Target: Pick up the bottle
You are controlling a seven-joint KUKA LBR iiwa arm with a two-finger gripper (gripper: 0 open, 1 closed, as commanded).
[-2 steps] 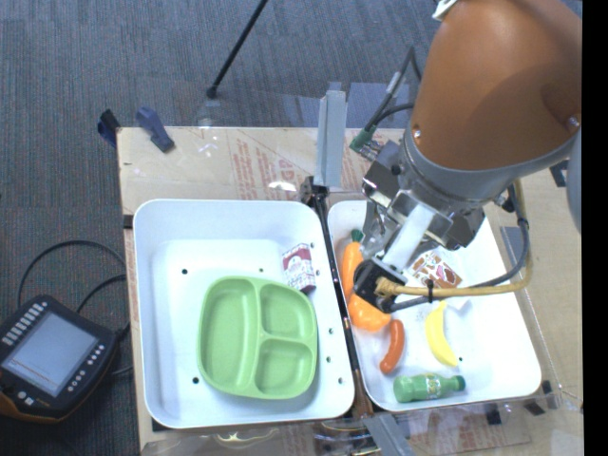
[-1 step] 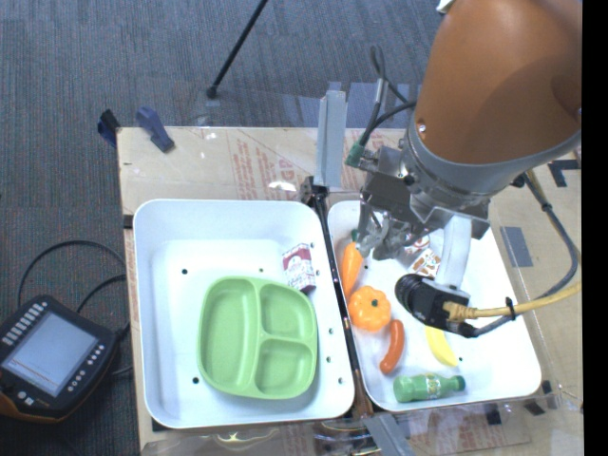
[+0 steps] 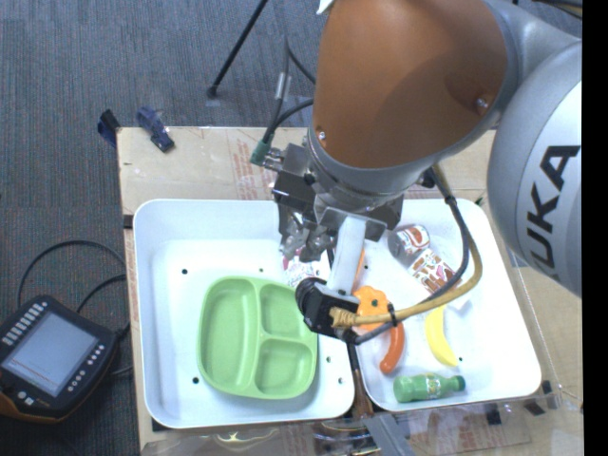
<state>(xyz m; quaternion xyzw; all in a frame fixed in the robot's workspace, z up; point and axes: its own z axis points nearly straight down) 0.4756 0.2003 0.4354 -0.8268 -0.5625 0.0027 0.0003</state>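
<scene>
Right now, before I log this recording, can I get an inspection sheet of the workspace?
Surface: two white bins, left bin, right bin, on a bench.
Job's things: green bottle lying on its side at the right bin's front.
Clutter: green divided tray in left bin; banana, orange-red sausage-shaped item, brown-and-white can in right bin.
Grippers: gripper over the bins' divide, apart from the bottle; jaws unclear.
Cables: yellow hose looping from the wrist.
Surroundings: teach pendant on carpet.

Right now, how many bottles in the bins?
1. The green bottle lies on its side at the near edge of the right bin, beside the banana. The arm covers part of that bin, so another could be hidden.
</scene>
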